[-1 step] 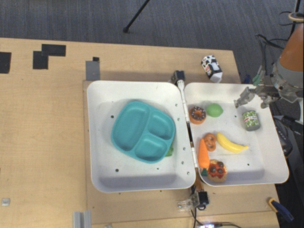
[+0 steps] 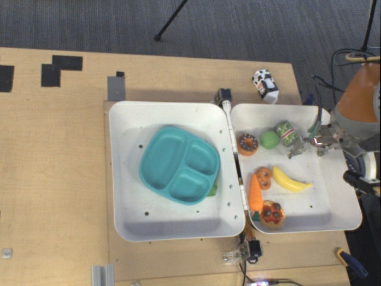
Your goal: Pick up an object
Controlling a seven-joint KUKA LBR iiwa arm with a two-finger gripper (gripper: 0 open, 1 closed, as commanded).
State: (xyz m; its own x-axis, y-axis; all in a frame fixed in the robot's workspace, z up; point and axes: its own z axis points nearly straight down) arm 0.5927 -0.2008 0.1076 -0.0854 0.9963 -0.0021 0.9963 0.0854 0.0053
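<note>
Green and red, the small can point(image 2: 286, 133) lies at the upper right of the frame in the right bin point(image 2: 342, 219), just beside my gripper point(image 2: 306, 146) (fingers spread apart, clasping nothing).

Teal tray point(image 2: 180, 165) smooth plastic; white bins point(image 2: 128, 219) matt plastic; bench point(image 2: 53, 177) pale wood.

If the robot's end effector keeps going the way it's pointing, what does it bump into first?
Probably the green-and-white can. The end effector points left across the right bin, and the can lies just ahead. Its height is unclear, so it might pass above.
</note>
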